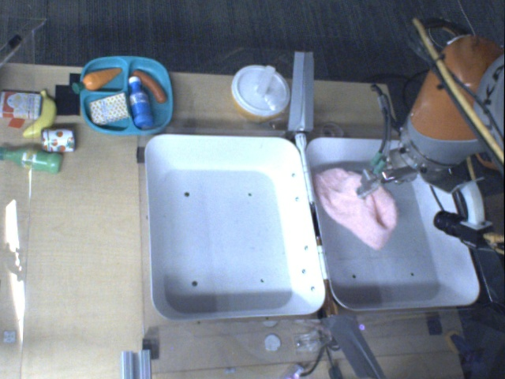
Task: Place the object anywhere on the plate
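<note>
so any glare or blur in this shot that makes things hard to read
Camera view: a bright glare streak on the bench at left; soft shadows along the inner walls of the left bin; the gripper over the pink cloth is small and slightly soft.

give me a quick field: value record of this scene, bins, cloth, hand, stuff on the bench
left bin: white, shallow, nothing visible in it
right bin: white, shallow, holds the pink cloth
pink cloth: crumpled, in the upper left part of the right bin
hand: over the cloth's upper right edge; grip not clear
arm: grey with orange, reaching in from the right
blue divided tray: on the bench beyond the left bin, with toy food
white lidded cup: beyond the bins, near the divider
banana, can, green bottle: far left of the bench
</note>
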### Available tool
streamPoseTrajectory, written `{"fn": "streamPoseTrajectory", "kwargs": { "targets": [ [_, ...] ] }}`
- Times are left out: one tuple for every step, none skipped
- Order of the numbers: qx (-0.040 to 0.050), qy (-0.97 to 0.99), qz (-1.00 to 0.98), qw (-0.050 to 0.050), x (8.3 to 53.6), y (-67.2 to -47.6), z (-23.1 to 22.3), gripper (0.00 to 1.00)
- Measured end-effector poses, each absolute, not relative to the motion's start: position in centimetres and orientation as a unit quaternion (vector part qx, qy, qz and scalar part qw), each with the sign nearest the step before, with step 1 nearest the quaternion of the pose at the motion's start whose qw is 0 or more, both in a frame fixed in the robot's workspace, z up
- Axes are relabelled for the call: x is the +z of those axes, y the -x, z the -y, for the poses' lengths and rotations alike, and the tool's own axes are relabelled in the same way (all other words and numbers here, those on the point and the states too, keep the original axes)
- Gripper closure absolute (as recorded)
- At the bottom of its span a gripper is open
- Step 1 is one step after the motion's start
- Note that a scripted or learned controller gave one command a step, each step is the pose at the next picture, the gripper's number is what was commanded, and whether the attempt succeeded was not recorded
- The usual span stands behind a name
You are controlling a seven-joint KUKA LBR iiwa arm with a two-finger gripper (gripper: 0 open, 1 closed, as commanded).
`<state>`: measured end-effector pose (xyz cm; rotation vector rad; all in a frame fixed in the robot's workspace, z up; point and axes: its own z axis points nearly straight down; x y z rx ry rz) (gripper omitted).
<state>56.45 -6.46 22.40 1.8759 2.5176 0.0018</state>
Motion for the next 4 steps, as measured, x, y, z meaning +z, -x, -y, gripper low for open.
{"fn": "streamPoseTrajectory", "kwargs": {
  "targets": [
    [0.0006,-0.425,-0.905,0.001,21.8,-56.7,1.4,1.0],
    [0.0009,-0.235,-0.972,0.001,22.5,-55.0,-3.8,1.0],
    [0.0012,-0.038,-0.999,0.002,23.4,-54.4,-8.6,1.0],
    [0.0013,0.002,-1.0,0.002,22.9,-53.7,-13.7,1.0]
  ]
}}
